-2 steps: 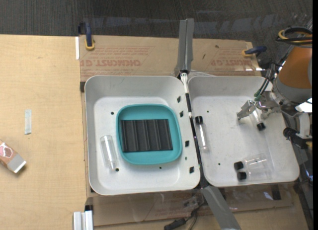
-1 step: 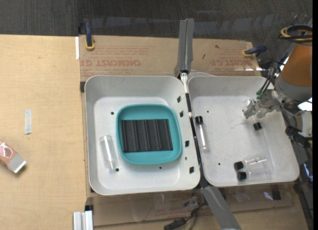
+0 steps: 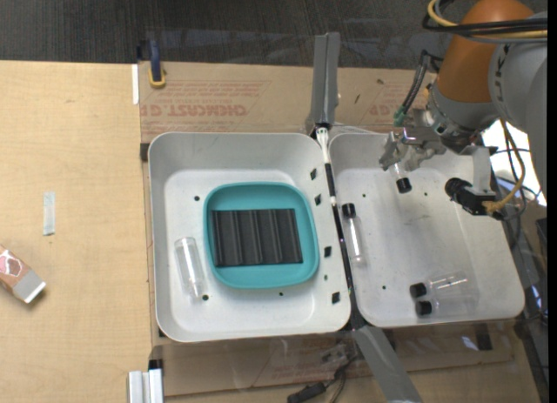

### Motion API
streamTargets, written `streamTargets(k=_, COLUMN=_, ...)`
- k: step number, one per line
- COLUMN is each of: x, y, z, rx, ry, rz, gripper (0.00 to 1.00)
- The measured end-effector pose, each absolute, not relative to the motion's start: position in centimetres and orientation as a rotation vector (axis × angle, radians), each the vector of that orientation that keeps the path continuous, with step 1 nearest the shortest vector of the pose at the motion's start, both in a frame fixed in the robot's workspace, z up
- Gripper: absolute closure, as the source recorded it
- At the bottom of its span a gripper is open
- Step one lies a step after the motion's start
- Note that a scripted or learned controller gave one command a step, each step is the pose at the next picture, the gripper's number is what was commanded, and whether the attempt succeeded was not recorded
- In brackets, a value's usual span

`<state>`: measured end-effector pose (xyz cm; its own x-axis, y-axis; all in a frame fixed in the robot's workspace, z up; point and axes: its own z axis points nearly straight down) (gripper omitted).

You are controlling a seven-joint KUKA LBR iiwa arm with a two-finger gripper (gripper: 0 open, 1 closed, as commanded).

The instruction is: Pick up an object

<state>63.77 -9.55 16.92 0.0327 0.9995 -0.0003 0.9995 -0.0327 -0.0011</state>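
My gripper (image 3: 398, 157) hangs over the far part of the right bin (image 3: 487, 305), under the orange band of the arm. Just below it a small black cap (image 3: 403, 185) lies on the bin floor, apart from the gripper. A clear tube with a black cap (image 3: 351, 231) lies along the bin's left wall. Another clear tube with black ends (image 3: 435, 289) rests near the front. In the left bin (image 3: 165, 218) sits a teal tray with dark slots (image 3: 258, 236), and a clear tube (image 3: 188, 264) lies to its left.
A grey divider bar (image 3: 325, 88) runs between the bins at the back. On the wooden bench to the left lie a small clear strip (image 3: 48, 214) and a red-and-white block (image 3: 19, 275). Cables (image 3: 496, 192) hang from the arm over the right bin's right side.
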Motion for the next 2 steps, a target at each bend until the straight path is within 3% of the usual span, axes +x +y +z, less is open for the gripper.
streamTargets(k=1, x=65.9, y=-5.9, z=20.8, rx=-2.289, ry=-2.152, rz=0.003, gripper=1.00)
streamTargets(k=2, x=65.9, y=-4.7, z=22.2, rx=-2.306, ry=-2.134, rz=0.004, gripper=1.00)
